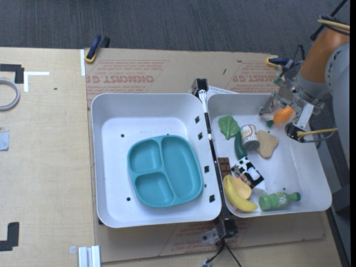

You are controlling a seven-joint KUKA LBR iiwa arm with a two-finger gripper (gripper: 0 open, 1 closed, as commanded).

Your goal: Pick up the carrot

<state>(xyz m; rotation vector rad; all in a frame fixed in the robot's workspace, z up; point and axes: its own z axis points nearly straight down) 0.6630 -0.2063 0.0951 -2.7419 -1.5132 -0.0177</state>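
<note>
The pick looks largely made: the carrot sits as an orange piece between the fingers of the tool, above the far right corner of the right bin, apparently clear of the bin floor. What is left, by my judgement, is to lift it clear without slipping. The tool is pinched on the carrot, touching nothing else. The banana and green bottle lie well apart, near the front.

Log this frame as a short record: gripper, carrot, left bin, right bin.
gripper: above the right bin's far right corner, an orange piece between its fingers
carrot: at the gripper, lifted off the bin floor
left bin: holds a teal divided plate
right bin: holds a banana, green bottle, can, green leaf
</note>
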